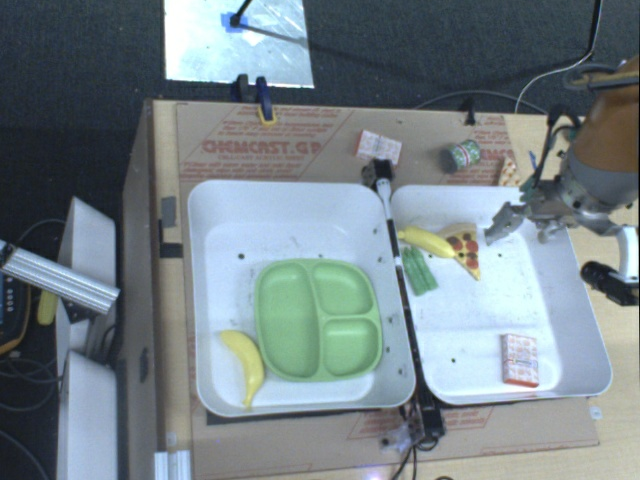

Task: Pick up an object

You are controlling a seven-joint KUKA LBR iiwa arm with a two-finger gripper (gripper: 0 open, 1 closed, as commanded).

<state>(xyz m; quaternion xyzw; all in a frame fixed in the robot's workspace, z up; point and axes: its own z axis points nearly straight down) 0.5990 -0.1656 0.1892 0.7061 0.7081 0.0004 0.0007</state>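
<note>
In the right bin a yellow banana lies at the upper left, touching a pizza slice on its right. A green flat piece lies just below them, by the divider. A small red and white packet rests near the bin's front right. The left bin holds a green divided plate and a second banana at the plate's lower left. My gripper hangs over the right bin's upper right part, to the right of the pizza slice and apart from it.
Behind the bins, on the cardboard, sit a small green can and a paper tag. A black clamp sits at the top of the divider between the bins. Cables run along the upper right.
</note>
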